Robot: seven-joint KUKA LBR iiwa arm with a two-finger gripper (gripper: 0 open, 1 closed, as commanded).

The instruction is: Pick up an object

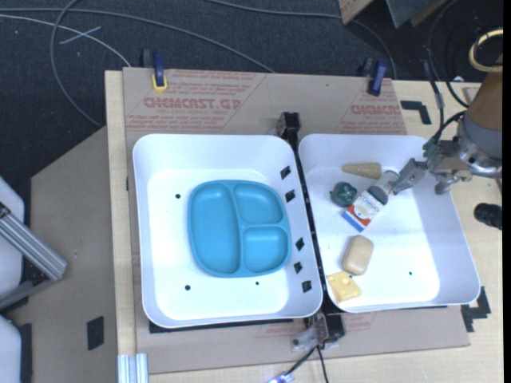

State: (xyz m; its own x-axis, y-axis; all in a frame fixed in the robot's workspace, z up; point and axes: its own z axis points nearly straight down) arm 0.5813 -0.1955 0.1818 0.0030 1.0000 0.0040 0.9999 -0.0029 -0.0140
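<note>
Floor: dark carpet is lying around the desk (120, 214), with thin grey cables (88, 22) trailing across it at the top left.
Desk: a pale board printed with red lettering is carrying two shallow white bins side by side, and blue clamps (159, 70) are pinning it at the far edge.
Left bin (160, 294): it is holding a blue divided plate (239, 227) with three compartments, sitting near the bin's middle.
Right bin (447, 262): it is holding several small things gathered toward its left half.
Tan cone (362, 169): it is lying on its side near the far wall of the right bin, pointing left.
Dark green lump (345, 191): it is sitting just below the cone, close to the divider between the bins.
Small white bottle (368, 207): with a red and blue label, it is lying tilted, just right of the green lump, its upper end touching or nearly touching the tip of the tool.
Tan bar (357, 255): rounded like soap, it is resting below the bottle, apart from it.
Yellow block (343, 286): it is sitting at the near edge of the right bin, just below the tan bar.
Arm (483, 126): it is reaching in from the right, low over the right bin.
Tool (386, 187): it is slanting down toward the bottle's upper end; I cannot tell whether it is open or closed.
</note>
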